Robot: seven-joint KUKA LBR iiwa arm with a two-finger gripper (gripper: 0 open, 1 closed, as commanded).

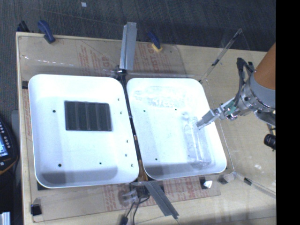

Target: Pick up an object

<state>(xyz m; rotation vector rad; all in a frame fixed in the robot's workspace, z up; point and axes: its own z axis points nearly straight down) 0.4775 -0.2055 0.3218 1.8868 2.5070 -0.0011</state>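
**Fig.: Claw poised over a clear bottle in the right bin**

Claw (pixel 202 121), at the end of the arm (pixel 255 97) entering from the view's right, sits low over the right bin (pixel 140 125); tip at or just beside the upper end of the object. Whether it is open or closed: cannot tell, the tip being too small and dark against the bin wall. Nothing visible held in it.

Object: a transparent bottle-like item (pixel 196 142), lying on its side along the bin's right portion, running from near the claw tip down toward the near-right corner. Outline faint; exact edges hard to trace.

Handling (judged): prob. thin clear plastic, so light, smooth, slippery, and apt to flex or roll under a pinch. Best hold looks like across the mid-body, approx. perpendicular to its long axis, w/ fingers straddling the round section; the end is narrower and could squirt out. Proximity to the bin's right wall may crowd one finger.

Left bin (pixel 42 125) carries a dark ribbed rectangular block (pixel 88 116), well apart from the claw. Both bins rest on the table (pixel 243 200).
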